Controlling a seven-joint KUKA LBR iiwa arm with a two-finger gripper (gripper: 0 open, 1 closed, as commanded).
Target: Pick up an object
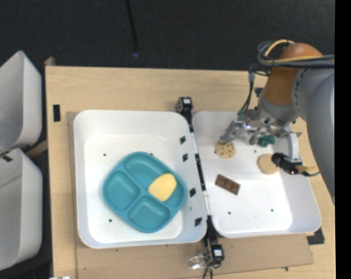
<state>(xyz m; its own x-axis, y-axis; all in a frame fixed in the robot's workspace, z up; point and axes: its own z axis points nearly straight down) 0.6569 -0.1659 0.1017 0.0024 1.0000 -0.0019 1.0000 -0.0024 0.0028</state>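
From above, we saw the gripper low over the right bin, its fingers spread wide and holding nothing. A round speckled cookie lay just below its left finger, with a brown chocolate bar further toward the bin's front. A tan disc lay near the right wall.

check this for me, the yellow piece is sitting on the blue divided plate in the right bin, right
Not quite: the camera view shows the blue divided plate, with the yellow piece on it, in the left bin, not the right one.
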